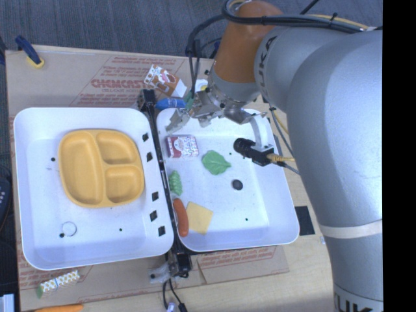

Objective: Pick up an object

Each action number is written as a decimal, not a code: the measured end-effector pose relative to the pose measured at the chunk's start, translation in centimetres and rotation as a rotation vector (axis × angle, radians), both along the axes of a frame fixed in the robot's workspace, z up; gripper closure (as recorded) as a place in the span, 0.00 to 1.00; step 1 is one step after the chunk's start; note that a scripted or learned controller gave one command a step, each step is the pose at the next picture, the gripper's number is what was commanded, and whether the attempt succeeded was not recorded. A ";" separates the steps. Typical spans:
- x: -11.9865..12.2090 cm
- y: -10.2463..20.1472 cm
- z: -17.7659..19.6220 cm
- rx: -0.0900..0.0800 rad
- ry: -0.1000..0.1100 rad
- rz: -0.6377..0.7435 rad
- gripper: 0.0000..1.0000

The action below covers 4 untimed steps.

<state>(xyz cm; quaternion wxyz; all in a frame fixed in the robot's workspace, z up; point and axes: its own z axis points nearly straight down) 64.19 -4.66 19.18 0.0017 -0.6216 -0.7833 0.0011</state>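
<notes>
My gripper (180,118) hangs over the back left corner of the right bin (279,203), open, with nothing between its fingers. Just below it lies a red and white packet (182,146). A green leaf-shaped piece (216,162) lies right of the packet. Along the bin's left wall sit a small green piece (175,182) and an orange sausage (181,217), with a yellow cheese slice (199,217) beside the sausage. A small dark disc (237,184) rests mid-bin.
The left bin (29,194) holds a yellow divided tray (101,168) and a small clear ring (68,228). Behind the bins lie a blue object (170,103) and a snack packet (159,78). A black cable fitting (250,149) hangs over the right bin.
</notes>
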 end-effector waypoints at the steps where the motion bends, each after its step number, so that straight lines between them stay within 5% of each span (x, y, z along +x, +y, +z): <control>1: -1.0 -6.8 -6.3 0.000 0.000 0.044 0.00; 2: -6.3 -6.1 -10.1 0.000 0.001 -0.004 0.00; 3: 1.5 -5.3 -10.0 -0.001 -0.001 -0.081 0.00; 4: 1.5 -5.3 -9.0 -0.001 0.001 -0.077 1.00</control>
